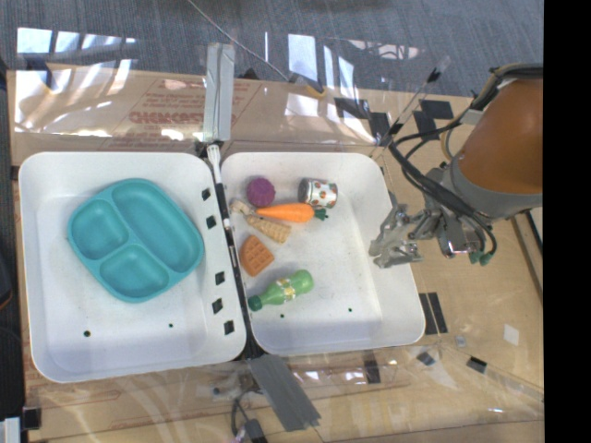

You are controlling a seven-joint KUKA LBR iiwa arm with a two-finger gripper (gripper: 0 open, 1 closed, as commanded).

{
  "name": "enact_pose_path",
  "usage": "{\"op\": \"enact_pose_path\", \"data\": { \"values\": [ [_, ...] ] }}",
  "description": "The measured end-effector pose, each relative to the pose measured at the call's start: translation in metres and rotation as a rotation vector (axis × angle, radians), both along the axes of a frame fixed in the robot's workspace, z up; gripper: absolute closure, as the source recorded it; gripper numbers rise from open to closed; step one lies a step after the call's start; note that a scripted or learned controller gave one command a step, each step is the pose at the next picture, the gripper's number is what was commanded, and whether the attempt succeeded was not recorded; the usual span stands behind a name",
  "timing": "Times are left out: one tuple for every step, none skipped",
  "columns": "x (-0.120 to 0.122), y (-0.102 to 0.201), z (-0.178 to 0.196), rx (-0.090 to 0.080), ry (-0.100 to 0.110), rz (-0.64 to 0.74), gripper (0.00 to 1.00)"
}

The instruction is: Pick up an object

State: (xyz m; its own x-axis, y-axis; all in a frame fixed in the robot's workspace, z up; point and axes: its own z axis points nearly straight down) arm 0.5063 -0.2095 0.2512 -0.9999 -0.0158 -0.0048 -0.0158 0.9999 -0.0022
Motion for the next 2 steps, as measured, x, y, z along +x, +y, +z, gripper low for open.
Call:
{"op": "enact_pose_path", "data": {
  "values": [
    [-0.018, -0.001, -0.017, 0.003, 0.005, -0.429, 1.0],
    [-0.028, -0.001, 0.007, 0.0, 0.001, -0.028, 1.0]
  ]
}}
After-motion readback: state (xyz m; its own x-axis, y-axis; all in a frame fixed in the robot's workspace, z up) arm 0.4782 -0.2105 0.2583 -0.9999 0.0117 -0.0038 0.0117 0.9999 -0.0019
